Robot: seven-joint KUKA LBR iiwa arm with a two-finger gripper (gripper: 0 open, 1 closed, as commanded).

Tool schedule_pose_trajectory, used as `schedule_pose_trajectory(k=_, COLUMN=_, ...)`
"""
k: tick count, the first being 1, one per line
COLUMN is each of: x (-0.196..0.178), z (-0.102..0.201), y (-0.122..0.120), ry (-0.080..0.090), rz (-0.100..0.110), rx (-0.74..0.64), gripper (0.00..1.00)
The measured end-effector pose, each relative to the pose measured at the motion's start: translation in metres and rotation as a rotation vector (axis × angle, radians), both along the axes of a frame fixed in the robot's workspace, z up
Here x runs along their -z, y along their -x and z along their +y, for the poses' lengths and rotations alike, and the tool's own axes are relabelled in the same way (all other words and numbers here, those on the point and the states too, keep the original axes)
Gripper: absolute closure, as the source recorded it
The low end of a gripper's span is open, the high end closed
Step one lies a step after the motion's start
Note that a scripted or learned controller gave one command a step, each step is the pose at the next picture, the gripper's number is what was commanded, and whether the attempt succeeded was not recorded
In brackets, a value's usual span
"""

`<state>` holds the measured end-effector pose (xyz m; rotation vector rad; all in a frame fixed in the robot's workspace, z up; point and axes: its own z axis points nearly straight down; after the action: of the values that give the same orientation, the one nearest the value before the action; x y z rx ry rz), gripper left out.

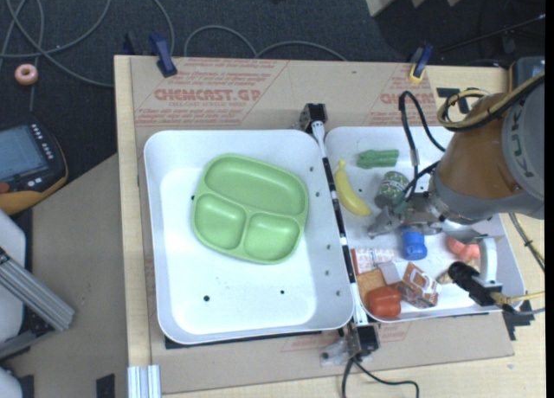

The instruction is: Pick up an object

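Objects (418, 285) for picking lie in the right bin (363, 136), clustered round the claw (387, 217). The claw sits low over the bin's middle on the arm coming from view-right. How far it is open cannot be told, and nothing is seen gripped in it.

Positions relative to the claw:
- yellow banana (351, 190): just view-left and slightly up, along the divider side
- green-labelled can (394, 184): just above, very close; label unreadable
- flat green item (376, 158): beyond the can, near the bin's far wall
- blue cap (414, 243): just below and view-right
- salmon-coloured item (467, 250): well to view-right, under the wrist
- white card with red print (375, 258): just below; print too small to read
- red rounded item (385, 303): further below, at the near wall

Left bin (173, 215): well view-left of the claw, holds one pale green three-compartment plate (251, 210).

Brown board (138, 128) under both bins: red lettering reads "CHEMCAST GP".
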<state>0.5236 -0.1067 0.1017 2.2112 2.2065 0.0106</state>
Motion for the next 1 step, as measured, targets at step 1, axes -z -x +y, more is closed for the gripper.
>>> schedule_pose_trajectory(k=1, x=0.0171, z=-0.0013, y=0.0036, ry=-0.007, rz=0.016, rx=-0.002, gripper=0.00)
